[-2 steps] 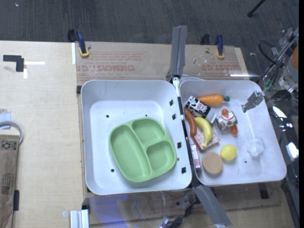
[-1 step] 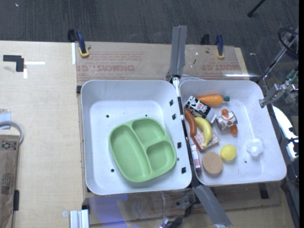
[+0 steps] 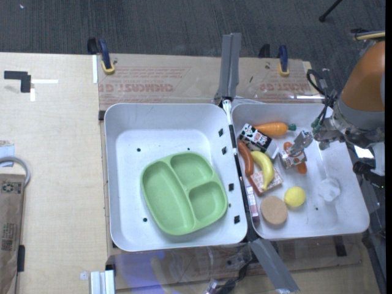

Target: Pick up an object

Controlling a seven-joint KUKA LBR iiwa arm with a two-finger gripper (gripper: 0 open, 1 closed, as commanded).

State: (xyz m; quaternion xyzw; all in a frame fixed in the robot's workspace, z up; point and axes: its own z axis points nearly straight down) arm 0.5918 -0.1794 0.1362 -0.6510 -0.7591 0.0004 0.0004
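My gripper hangs in the right bin, reaching in from the right, just over a small red and white packet. Whether it touches the packet is unclear. Left of it lie a carrot, a black and white carton, a red sausage and a banana on a pink wrapper. Nearer the front are a lemon, a round tan disc and a clear plastic cup.
The left bin holds a green divided plate. A grey divider bar runs between the bins. Two clamps grip the cardboard at the back. A brown paper bag lies at the far left.
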